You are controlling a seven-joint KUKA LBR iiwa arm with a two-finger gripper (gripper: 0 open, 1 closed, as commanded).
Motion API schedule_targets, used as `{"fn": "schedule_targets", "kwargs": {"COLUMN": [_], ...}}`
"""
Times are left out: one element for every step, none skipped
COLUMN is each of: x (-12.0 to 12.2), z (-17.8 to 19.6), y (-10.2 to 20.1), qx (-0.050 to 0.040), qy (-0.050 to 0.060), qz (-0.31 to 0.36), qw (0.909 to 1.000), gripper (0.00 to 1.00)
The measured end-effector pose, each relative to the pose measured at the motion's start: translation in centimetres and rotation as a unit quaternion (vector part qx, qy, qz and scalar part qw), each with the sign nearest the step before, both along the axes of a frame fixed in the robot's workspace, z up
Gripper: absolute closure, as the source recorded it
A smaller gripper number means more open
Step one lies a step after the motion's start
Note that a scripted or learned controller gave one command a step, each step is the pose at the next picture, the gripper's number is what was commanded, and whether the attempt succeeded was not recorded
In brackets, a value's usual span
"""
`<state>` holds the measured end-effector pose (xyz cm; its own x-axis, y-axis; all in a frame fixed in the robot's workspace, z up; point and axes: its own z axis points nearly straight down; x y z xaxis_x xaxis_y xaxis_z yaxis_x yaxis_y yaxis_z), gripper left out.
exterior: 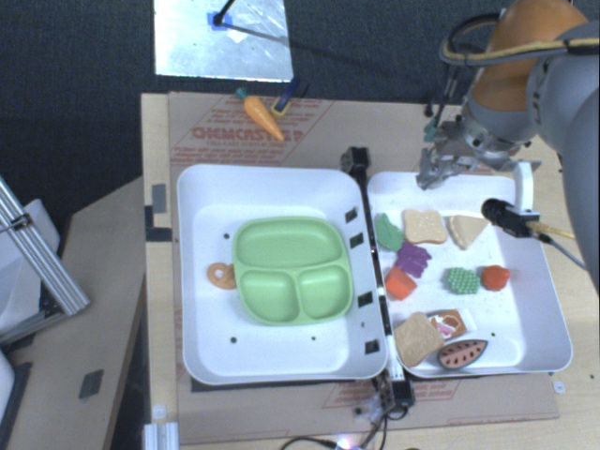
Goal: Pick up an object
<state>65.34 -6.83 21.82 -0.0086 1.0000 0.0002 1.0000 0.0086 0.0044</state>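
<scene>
Nearest lie a watermelon slice [461, 353] and bread [417, 337], farther back toast [424, 225], all unlifted in the right bin [544, 336]. My pincer [439, 171] hovers over its far rim, carrying nothing; its spread I cannot tell.

A grey arm [567, 101] is seen at the upper right of the frame, capped by 1 rounded orange band [530, 36]. Black cables [469, 40] are looped beside it. A metallic grey gripper [439, 172] is carried below, and a black cylindrical part [506, 218] (white-bracketed) is mounted alongside.
</scene>
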Motion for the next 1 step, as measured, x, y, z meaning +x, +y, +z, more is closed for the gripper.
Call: {"fn": "schedule_targets", "kwargs": {"x": [-0.79], "z": [1.43], "y": [0.01], "qx": [-0.0004], "qy": [0.0], "qz": [-0.001], "qw": [1.0], "gripper": [1.0]}}
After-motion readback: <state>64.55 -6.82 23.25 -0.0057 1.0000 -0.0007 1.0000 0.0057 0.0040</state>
